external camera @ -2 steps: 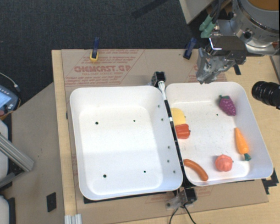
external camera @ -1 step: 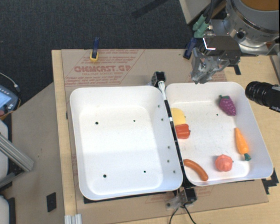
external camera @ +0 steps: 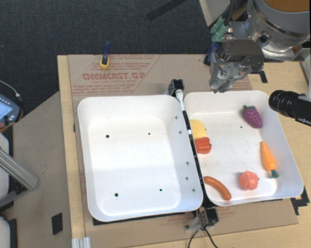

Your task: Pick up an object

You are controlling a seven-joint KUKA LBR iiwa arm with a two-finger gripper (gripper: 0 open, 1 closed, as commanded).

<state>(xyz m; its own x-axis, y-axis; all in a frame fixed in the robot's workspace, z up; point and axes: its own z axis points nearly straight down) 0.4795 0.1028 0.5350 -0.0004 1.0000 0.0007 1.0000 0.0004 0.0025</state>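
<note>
Toys all sit in the right bin [external camera: 280,193]: we see a yellow piece [external camera: 197,127] and red pepper [external camera: 202,144] by the divider, sausage [external camera: 218,187], gripper [external camera: 224,84] hovering above the far rim, maybe shut, we can't tell, tomato [external camera: 248,180], grapes [external camera: 252,116], carrot [external camera: 269,158].

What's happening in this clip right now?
A grey arm's tool hangs above the far edge of the right bin, with nothing seen between its fingers. That bin holds toy food: purple grapes, a carrot, a pink fruit, a sausage, and a yellow piece beside a red one along the divider. No pick has been made yet.
</note>
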